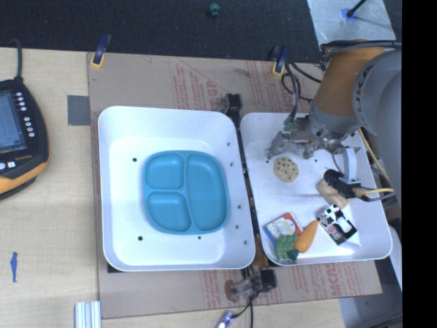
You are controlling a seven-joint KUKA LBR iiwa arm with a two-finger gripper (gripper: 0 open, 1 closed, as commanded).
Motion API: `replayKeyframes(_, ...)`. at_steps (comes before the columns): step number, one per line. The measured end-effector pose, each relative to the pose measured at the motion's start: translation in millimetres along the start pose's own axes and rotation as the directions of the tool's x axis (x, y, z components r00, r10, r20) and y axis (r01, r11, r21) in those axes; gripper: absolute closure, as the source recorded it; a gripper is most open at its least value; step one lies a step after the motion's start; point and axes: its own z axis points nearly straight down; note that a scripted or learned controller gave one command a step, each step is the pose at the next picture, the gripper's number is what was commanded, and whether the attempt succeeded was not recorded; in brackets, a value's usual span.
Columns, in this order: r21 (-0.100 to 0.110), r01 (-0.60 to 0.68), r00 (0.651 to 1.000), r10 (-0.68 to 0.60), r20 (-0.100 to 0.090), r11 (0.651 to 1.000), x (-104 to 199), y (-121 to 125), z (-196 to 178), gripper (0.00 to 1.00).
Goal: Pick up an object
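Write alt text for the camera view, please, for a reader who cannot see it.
A grey arm's gripper hangs over the right bin, just above a cookie; a toy carrot lies nearer the front. The left bin holds a blue divided plate.

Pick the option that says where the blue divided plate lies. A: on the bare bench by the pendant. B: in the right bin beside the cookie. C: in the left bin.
C: the blue plate lies flat in the middle of the left bin; the cookie is in the right bin.

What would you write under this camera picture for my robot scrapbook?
Robot gripper hovers over a cookie in the right bin; a blue plate sits in the left bin.
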Motion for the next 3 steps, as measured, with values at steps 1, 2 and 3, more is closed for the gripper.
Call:
replayKeyframes(1,-0.002,-0.002,1.000,0.002,0.000,1.000,8,-39,-1,0.00)
replayKeyframes(2,-0.005,-0.003,1.000,0.003,-0.001,1.000,-3,17,-2,0.00)
replayKeyframes(3,-0.002,-0.003,1.000,0.003,-0.001,1.000,11,-18,-1,0.00)
